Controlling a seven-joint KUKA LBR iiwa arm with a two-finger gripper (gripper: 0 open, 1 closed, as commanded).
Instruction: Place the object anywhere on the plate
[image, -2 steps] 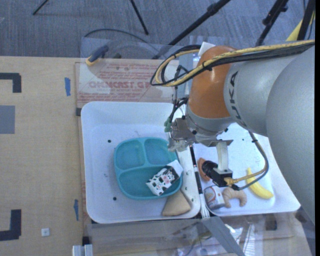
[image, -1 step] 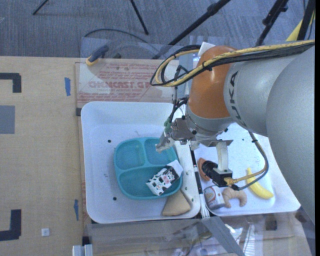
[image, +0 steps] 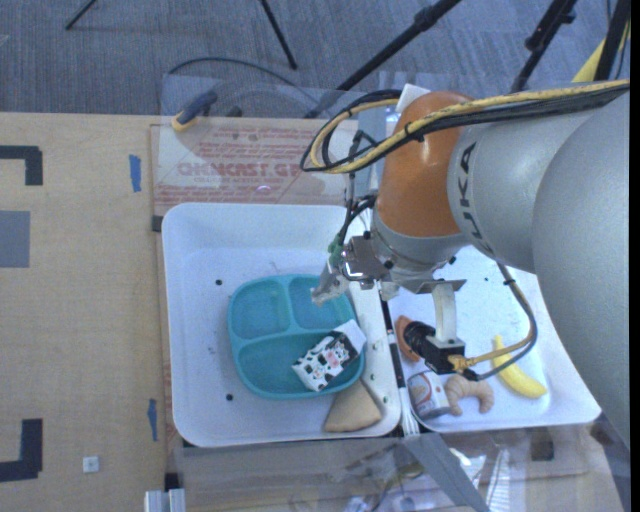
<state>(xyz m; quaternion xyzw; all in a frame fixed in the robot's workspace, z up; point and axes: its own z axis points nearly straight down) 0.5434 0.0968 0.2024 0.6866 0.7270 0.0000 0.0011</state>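
Camera view is showing, at far left, the left bin (image: 200, 260) carrying one teal divided plate (image: 260, 315).

The cow-patterned block (image: 325, 362), which I am taking as the task's object, is lying on the plate in the lower compartment, close to the right rim. It is touching nothing but the plate. One tan wedge (image: 352, 412) is lying just off the plate's lower right corner, on the bin floor.

The gripper (image: 328, 288) is hanging over the plate's upper right compartment, apart from the block. Whether it is apart or together, I cannot tell, as the wrist is hiding too much.

Further right, the right bin (image: 480, 285) is holding one orange item (image: 408, 335) (partly hidden), one can (image: 430, 395), one tan figure (image: 470, 392) and one banana (image: 520, 375).

Risks, as judged:
- The gripper is sitting low near the rim, so a sideways move could catch the plate and shift it.
- The block is resting near the edge, so a jolt could tip it off towards the wedge.

Count: two bins, one plate, one block, one wedge, and four items at right.
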